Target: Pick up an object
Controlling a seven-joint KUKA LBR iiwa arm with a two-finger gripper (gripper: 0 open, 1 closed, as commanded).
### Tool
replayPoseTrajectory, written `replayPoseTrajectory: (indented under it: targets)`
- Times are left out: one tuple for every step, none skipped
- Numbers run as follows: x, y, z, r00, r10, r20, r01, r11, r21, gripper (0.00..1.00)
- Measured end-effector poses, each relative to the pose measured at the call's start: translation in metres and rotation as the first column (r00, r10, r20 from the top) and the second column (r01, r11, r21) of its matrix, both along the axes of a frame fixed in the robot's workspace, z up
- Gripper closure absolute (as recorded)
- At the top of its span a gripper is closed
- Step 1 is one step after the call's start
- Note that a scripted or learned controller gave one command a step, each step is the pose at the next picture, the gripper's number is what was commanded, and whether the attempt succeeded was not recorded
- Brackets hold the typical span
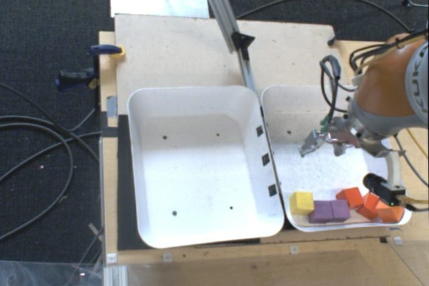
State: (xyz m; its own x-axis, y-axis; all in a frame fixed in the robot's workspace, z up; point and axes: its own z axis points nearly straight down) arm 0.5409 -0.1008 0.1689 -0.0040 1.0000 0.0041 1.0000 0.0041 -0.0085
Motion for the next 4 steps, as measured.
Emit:
replayPoseTrajectory:
  targets:
    - [-0.014, -0.009, 0.038, 1.000, -0.003, 0.014, 0.003, 1.000, -0.005, 0.00]
    - [0.006, -0.085, 0.147, 1.000, -0.007, 0.020, 0.007, 1.000, -0.010, 0.00]
    - [0.063, -0.069, 0.138, 1.000, 0.004, 0.014, -0.004, 1.000, -0.005, 0.00]
    - [0.081, -0.068, 0.176, 1.000, 0.004, 0.016, -0.003, 1.000, -0.006, 0.00]
